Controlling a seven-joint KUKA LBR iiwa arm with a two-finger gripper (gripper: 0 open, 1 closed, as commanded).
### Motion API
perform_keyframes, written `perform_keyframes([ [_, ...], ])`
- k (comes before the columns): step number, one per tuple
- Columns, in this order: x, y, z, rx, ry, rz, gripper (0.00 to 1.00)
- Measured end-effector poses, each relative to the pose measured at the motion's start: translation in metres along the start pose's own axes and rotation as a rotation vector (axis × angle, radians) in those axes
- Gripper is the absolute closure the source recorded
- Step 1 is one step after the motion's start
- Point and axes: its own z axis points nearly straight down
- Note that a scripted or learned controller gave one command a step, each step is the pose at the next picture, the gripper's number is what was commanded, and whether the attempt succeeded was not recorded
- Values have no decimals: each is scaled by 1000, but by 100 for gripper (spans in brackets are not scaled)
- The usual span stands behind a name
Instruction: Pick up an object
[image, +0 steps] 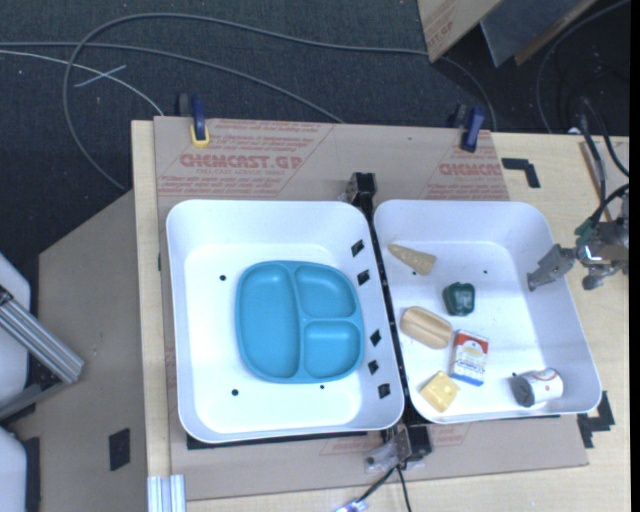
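The right bin (560, 330) holds several small objects. A tan wedge (412, 258) lies at the back, with a dark green lump (460, 297) and a bun-like roll (426, 327) nearer the middle. Toward the front are a red and white box (469, 358), a yellow block (438, 391) and a grey and white cup-like piece (537, 386) on its side. My gripper (566, 278) hangs over the bin's right rim, well apart from all of them. Its two fingers are spread open with nothing between them.
The left bin (200, 300) carries a blue divided plate (298, 321). A black divider with clips (372, 300) runs between the bins. Clamps (199, 120) hold the cardboard backing, and cables lie on the dark floor behind.
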Motion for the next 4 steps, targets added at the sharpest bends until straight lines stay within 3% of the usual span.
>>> perform_keyframes([
  [2,-3,2,112,0,0,1,0],
  [3,-3,4,97,-8,-2,0,100],
  [4,-6,11,35,-14,-6,-1,100],
])
